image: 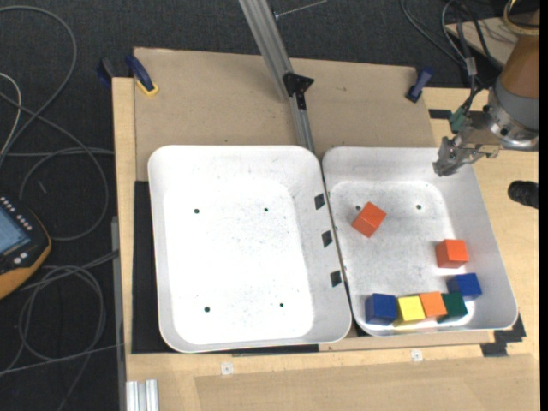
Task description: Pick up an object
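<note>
Your robot arm comes in from the right side, up near the top corner. You can see its fat grey wrist, with a brownish-orange part just above it. A few thin cables run along the wrist. The wrist leans down and to the left. At its tip sits the small grey pincer, and it points down and left too. The pincer is small and dark here, so you can't tell how its tips are set. You can see nothing caught in it.
</note>
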Tool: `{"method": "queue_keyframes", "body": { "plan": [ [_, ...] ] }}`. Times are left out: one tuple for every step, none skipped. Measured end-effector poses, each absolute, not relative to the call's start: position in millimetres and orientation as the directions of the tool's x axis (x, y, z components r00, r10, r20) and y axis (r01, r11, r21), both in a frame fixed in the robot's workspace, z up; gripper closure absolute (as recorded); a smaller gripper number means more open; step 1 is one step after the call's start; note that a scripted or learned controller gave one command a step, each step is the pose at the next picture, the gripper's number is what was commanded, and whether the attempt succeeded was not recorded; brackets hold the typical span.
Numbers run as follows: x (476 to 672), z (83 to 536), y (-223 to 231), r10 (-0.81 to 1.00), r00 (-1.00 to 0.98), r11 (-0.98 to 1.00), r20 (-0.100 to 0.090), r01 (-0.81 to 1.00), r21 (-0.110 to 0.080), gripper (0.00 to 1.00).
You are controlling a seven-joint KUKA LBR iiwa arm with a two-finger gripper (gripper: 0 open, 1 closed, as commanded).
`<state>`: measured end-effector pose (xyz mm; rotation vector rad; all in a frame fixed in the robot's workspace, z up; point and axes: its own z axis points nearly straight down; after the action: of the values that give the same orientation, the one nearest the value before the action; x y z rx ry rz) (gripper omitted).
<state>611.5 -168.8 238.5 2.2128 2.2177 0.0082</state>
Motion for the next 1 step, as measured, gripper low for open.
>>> {"method": "queue_keyframes", "body": {
  "plan": [
    [613.1, 293.7, -168.9, 1.0, -0.002, 0.002, -0.003, 1.0, 0.009, 1.0]
  ]
}}
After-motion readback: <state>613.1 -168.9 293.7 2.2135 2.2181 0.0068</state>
